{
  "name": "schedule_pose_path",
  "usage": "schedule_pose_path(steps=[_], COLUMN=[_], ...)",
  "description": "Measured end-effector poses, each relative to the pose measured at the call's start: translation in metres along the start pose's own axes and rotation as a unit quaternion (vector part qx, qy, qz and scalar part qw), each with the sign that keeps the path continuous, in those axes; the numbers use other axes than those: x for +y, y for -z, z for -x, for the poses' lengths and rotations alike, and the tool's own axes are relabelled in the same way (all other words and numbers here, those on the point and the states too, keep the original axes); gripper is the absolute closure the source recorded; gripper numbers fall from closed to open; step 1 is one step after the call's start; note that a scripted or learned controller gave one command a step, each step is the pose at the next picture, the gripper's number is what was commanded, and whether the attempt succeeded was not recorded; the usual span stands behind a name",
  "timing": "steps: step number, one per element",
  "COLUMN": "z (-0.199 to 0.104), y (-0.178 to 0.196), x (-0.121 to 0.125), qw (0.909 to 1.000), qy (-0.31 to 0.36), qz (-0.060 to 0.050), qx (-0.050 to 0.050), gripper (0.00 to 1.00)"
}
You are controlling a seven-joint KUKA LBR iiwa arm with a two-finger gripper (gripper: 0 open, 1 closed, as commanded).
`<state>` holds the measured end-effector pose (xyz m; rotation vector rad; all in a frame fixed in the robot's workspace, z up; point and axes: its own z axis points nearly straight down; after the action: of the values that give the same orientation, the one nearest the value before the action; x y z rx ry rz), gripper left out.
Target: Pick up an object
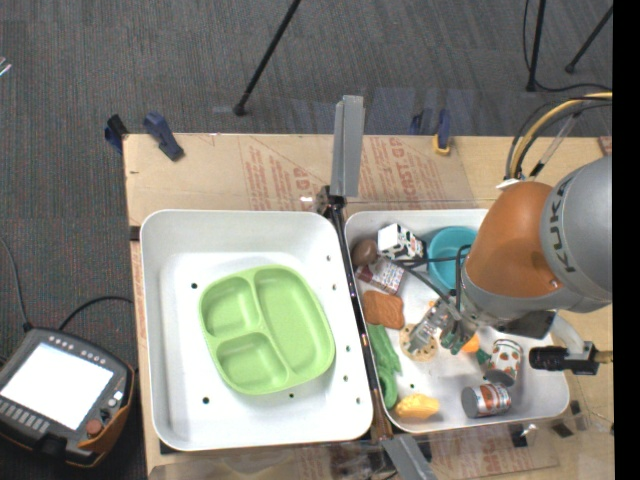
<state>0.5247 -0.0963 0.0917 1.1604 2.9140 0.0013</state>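
1. Here, the grey arm (575, 238) fills the right of the frame, and the letters "KUK" can be read running down its side beside the orange band (510, 243).
2. The gripper (437, 330) hangs low over the middle of the right bin (555, 393); whether it is open or closed cannot be told, since the tip blurs into the clutter under it.
3. Directly at the gripper tip lies a round cookie-like toy (418, 341), with a small orange piece (467, 345) just beside it to the right.
4. In the upper part of that bin sit a teal bowl (450, 253) and a small white box (396, 239) with dark print too small to read.
5. Along the bin's left wall lie a brown bread-like piece (383, 309) and a green vegetable toy (386, 360); a yellow toy (417, 405) sits near the lower edge.
6. A can (486, 399) lies on its side at lower right, its label unreadable.
7. The left bin (170, 248) holds a green divided plate (266, 328).
8. The cardboard (290, 173) beneath the bins carries red upside-down printing that cannot be made out.
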Motion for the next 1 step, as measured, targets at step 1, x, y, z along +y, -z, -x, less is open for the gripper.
schedule_pose_path(steps=[1], z=[0.0732], y=[0.002], x=[0.0763], qw=[0.9936], qy=[-0.113], qz=[-0.002], qx=[0.002], gripper=[1.0])
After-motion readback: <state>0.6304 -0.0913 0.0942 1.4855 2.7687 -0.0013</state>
